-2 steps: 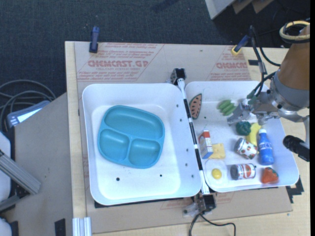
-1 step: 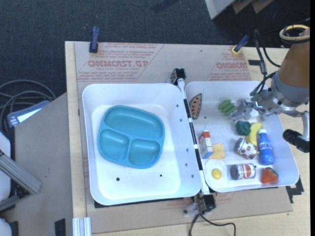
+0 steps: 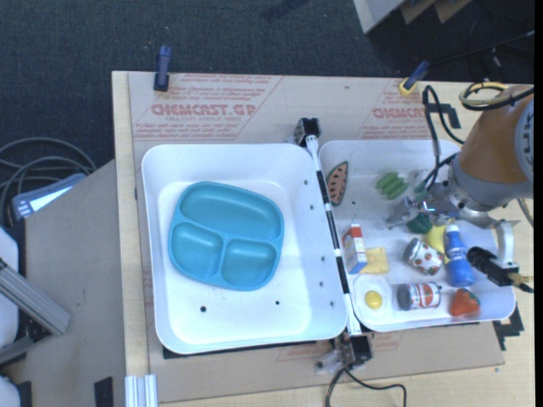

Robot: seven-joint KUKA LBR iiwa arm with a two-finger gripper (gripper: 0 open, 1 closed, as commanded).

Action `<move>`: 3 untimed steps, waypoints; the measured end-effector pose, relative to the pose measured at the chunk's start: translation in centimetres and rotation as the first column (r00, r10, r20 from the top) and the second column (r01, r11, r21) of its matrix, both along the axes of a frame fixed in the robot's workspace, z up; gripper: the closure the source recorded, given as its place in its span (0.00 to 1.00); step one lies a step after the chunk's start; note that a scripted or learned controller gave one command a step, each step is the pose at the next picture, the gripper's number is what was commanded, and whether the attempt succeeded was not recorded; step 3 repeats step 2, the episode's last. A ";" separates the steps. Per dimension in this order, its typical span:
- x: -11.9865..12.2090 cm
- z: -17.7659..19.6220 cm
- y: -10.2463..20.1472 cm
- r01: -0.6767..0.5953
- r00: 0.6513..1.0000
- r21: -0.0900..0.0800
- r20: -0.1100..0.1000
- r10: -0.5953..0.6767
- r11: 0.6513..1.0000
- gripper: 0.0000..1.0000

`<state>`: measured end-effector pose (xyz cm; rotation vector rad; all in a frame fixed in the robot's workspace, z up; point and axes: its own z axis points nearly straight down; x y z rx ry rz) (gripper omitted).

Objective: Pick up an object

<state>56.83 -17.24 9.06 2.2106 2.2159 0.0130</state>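
My gripper [image 3: 413, 211] reaches from the right into the right bin [image 3: 366, 154], low over its middle. Under its tip lies a small dark green object [image 3: 418, 225], touching or nearly touching it. Around it lie a light green vegetable [image 3: 391, 185], a yellow piece [image 3: 436, 238], a blue bottle [image 3: 459, 259] and a small patterned can [image 3: 423, 257]. Nothing is visibly lifted off the bin floor.
The right bin also holds a watermelon slice [image 3: 338, 183], a red and white carton [image 3: 355, 247], a yellow wedge [image 3: 377, 261], a fried egg [image 3: 373, 298], a red can [image 3: 419, 295] and a red-orange fruit [image 3: 463, 303]. A blue divided plate [image 3: 226, 235] lies in the left bin [image 3: 161, 172].
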 end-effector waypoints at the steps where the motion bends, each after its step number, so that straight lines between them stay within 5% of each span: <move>1: -0.2 0.7 0.0 0.002 1.000 0.000 -0.004 -0.002 1.000 1.00; 2: 0.2 9.4 13.0 0.001 1.000 0.003 -0.013 -0.001 1.000 1.00; 3: 0.2 9.4 13.0 0.001 1.000 0.003 -0.013 -0.001 1.000 1.00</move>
